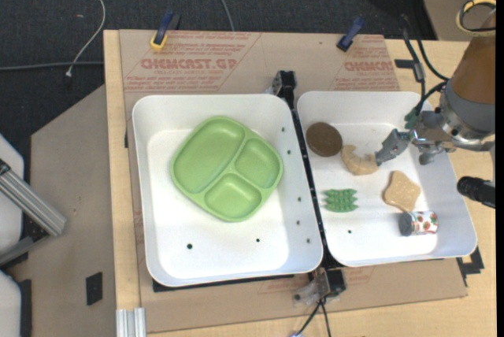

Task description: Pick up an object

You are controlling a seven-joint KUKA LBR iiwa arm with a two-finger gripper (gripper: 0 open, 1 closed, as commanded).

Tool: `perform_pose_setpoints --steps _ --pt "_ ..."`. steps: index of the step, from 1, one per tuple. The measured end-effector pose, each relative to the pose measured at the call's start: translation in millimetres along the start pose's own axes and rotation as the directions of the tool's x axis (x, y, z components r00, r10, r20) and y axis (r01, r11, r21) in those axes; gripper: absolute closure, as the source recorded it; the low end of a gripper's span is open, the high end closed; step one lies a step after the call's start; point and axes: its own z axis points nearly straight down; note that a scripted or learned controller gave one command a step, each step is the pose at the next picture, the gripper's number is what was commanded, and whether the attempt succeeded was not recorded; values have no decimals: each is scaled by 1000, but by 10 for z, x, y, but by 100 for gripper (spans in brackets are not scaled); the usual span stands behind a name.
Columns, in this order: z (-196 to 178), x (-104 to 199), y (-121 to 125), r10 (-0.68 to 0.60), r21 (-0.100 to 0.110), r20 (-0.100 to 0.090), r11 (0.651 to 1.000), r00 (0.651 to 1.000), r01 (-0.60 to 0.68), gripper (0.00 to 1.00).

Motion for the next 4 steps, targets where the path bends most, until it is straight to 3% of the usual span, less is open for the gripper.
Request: perform_pose_setpoints --steps 1,3,4 --pt "-75 4 30 -3 -14 3 1000 1000 3 0" --pt "1106 -14 150 -4 -11 1 1000 1000 4 0" --pt "1136 -18 165 -3 -17 3 1000 1000 3 0"
